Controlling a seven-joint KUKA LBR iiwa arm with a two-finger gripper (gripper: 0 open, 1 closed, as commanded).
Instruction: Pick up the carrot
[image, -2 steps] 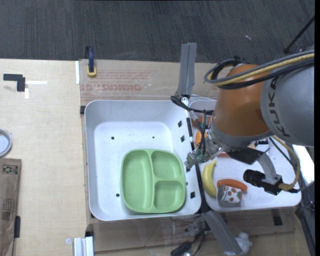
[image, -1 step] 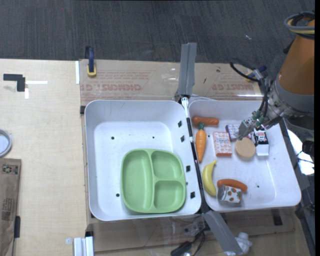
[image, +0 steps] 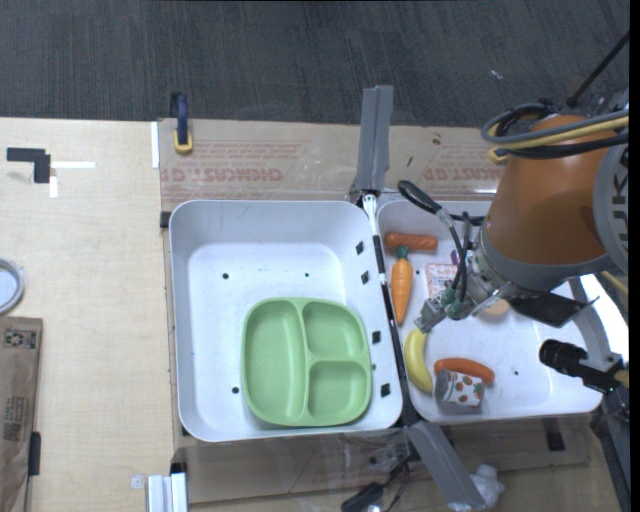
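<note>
Two shallow white bins sit side by side on the desk (image: 90, 250). The left bin (image: 200, 300) holds a green divided plate (image: 305, 362) with three compartments, lying toward its lower right part. The right bin (image: 530, 395) holds the smaller things: a carrot (image: 401, 287) near its left wall, a hot dog (image: 412, 241) just above the carrot's leafy end, a banana (image: 417, 360) below the carrot along the same wall, a second hot dog (image: 464, 368) to the banana's right, and a small printed can (image: 460, 391) touching that sausage from below. A pink-printed packet (image: 438, 279) lies flat just right of the carrot. The carrot's long axis runs up and down the view, roughly parallel to the bin's left wall, with its green top pointing toward the far rim and its narrow orange tip pointing toward the banana. The grey and orange arm (image: 545, 205) reaches over the right bin, and its gripper (image: 447, 307) hangs just right of the carrot's lower half, near it but apart from it. Whether the gripper is spread or closed cannot be told from this angle, and nothing is seen held in it.
</note>
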